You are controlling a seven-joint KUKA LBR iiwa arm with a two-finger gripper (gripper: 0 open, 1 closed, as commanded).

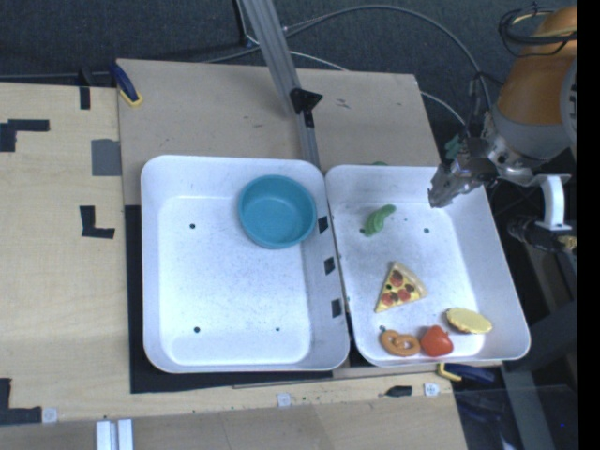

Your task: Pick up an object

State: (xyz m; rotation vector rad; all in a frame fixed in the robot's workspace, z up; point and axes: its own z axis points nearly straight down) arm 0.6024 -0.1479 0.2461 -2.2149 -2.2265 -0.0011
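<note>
Although several toys lie in the right bin [502,293], the nearest to the claw [442,191] is a small green toy vegetable [378,219], resting on the bin floor in the upper middle of the frame. It lies to the left of the claw and slightly lower in the picture, its long axis slanting from lower left to upper right. The claw hangs over the bin's upper right part, with nothing visible in it; whether it is open or closed cannot be told from here. Lower in the same bin lie a pizza slice [400,287], then along the bottom rim an orange ring-shaped toy [400,343], a red tomato [436,341] and a yellow piece [468,322]. The left bin [178,336] holds a blue bowl [277,211] near its upper right corner. Both bins sit on a tan worktop [206,101].
</note>
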